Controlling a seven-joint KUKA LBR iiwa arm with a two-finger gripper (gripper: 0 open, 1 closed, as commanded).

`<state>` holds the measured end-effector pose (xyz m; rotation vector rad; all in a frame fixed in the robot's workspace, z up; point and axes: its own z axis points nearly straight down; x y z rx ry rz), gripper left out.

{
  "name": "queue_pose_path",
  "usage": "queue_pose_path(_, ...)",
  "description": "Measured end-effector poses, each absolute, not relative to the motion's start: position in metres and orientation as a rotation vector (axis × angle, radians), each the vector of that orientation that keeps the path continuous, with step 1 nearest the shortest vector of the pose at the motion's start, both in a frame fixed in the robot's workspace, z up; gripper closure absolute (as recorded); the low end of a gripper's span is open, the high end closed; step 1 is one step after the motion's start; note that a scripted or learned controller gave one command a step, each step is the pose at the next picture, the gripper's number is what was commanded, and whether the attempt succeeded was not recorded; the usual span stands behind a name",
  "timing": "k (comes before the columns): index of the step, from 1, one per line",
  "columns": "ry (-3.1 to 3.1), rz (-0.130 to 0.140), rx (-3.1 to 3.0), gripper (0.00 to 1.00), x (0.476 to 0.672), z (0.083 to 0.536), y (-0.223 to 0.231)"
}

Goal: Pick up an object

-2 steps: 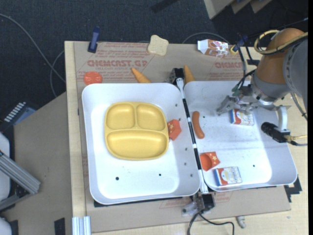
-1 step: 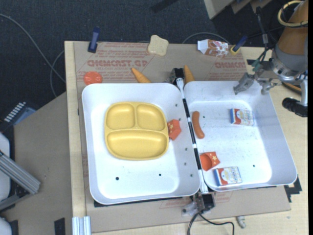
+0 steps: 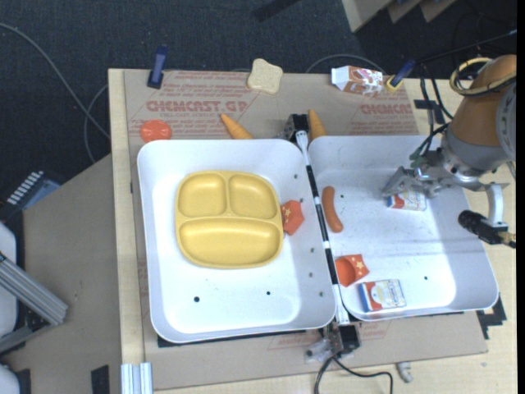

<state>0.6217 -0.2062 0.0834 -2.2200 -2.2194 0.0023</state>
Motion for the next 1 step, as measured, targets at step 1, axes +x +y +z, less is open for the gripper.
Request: queue_pose_path(1, -2.224, -0.001, -2.223, 1.0, 0.6234, 0.0953, -0.2063)
